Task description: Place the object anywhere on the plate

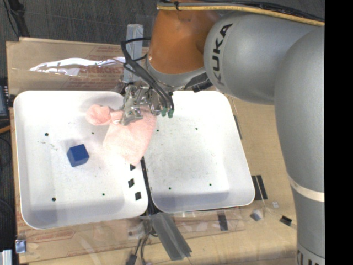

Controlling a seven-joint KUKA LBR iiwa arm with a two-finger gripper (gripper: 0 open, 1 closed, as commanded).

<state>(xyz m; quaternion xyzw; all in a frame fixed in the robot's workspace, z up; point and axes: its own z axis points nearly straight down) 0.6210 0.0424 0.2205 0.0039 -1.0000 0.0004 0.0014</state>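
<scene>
Clutter is sparse: a blue cube [78,154] sits alone on the floor of the left bin [33,203], well apart from everything else, and the right bin [220,192] carries only dark specks. Black tape marks dot the rims where the two bins meet. Over that shared edge, toward the table's far side, hangs the tool [134,112] – whether its fingers are apart or together cannot be made out (cables and metal crowd them). A pink cloth [129,137] lies right there – pale, soft, crumpled, one bunched end in the left bin's far right corner, a flatter flap draped toward the dividing rims, touching or just under the tool.
</scene>
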